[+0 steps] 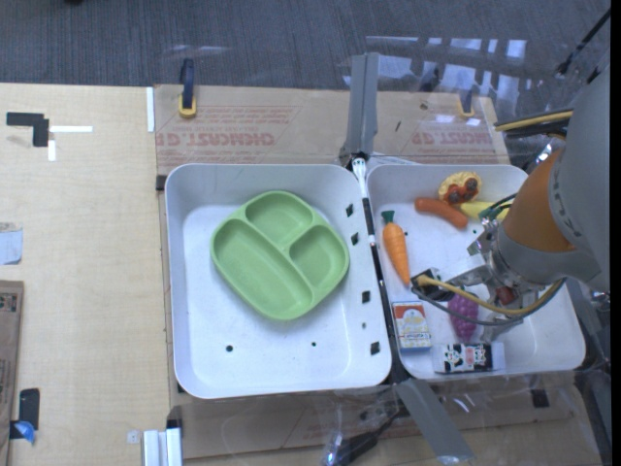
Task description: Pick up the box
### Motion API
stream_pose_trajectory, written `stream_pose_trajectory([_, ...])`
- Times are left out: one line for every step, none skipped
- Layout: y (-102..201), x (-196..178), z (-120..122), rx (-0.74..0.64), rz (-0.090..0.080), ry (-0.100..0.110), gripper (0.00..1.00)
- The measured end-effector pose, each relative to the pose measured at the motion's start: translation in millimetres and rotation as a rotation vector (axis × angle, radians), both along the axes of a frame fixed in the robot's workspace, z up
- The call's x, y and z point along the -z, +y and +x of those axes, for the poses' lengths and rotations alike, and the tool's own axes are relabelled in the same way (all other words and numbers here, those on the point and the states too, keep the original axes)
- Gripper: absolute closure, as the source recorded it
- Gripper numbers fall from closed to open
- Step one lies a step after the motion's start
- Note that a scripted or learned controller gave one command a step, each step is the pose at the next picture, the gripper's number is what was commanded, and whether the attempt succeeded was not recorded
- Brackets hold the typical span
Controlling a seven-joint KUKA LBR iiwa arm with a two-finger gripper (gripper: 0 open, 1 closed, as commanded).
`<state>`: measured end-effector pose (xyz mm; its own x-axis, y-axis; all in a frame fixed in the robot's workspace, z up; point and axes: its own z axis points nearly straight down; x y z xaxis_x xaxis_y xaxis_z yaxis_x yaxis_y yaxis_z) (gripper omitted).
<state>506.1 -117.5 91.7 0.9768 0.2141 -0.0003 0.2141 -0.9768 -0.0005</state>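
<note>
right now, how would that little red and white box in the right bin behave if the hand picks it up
The box lies flat on the floor of the right bin, so it probably won't roll or tip. It looks like a small carton, likely light and fairly stiff, though a hard squeeze might dent it. It lies near the bin wall, which may crowd the hand.

the bins (184,260) are showing plain white, and the divided plate (279,252) in the left one is showing pale green. the carrot (395,246) is glowing orange with a green top. the box (411,325) is showing white with a red band and a blue edge. a second small carton (464,357) is wearing black-and-white patches. the grapes (462,315) are showing purple. the arm (558,212) is showing grey with an orange band.
</note>
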Motion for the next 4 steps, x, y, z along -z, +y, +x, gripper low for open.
stream_pose_trajectory([-0.8, -8.0, -0.8, 0.004, 0.002, 0.004, 1.0])
stream_pose_trajectory([-0.9, -8.0, -0.7, 0.004, 0.002, 0.004, 0.0])
stream_pose_trajectory([-4.9, -96.7, 75.8, -0.087, -0.001, 0.004, 0.0])
stream_pose_trajectory([-34.0, -105.8, 67.2, -0.392, 0.0, 0.005, 0.0])
